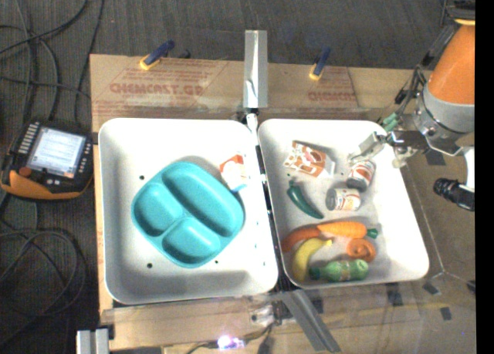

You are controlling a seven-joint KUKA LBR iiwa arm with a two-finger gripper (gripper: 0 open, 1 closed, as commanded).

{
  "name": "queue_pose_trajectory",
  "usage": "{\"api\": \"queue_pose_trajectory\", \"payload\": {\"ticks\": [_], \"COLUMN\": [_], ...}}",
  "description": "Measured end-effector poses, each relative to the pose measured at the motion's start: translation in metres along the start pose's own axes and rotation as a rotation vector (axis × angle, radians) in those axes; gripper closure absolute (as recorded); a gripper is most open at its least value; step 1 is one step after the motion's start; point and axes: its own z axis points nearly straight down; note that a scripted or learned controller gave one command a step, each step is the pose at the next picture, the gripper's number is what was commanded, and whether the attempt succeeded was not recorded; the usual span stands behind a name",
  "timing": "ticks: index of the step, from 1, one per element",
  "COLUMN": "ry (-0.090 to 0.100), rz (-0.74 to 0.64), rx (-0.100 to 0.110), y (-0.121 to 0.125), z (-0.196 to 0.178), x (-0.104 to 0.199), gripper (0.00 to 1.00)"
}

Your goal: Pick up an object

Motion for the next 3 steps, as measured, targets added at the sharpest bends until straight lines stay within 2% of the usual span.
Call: {"api": "queue_pose_trajectory", "payload": {"ticks": [1, 2, 3], "ry": [-0.001, 0.0, -0.006], "rz": [-0.042, -0.141, -0.235], "rx": [-0.002, -0.001, -0.011], "y": [0.008, 0.015, 0.057], "z": [-0.019, 0.136, 0.152], "x": [0.038, 0.062, 0.02], "gripper": [0.0, 0.0, 0.0]}}
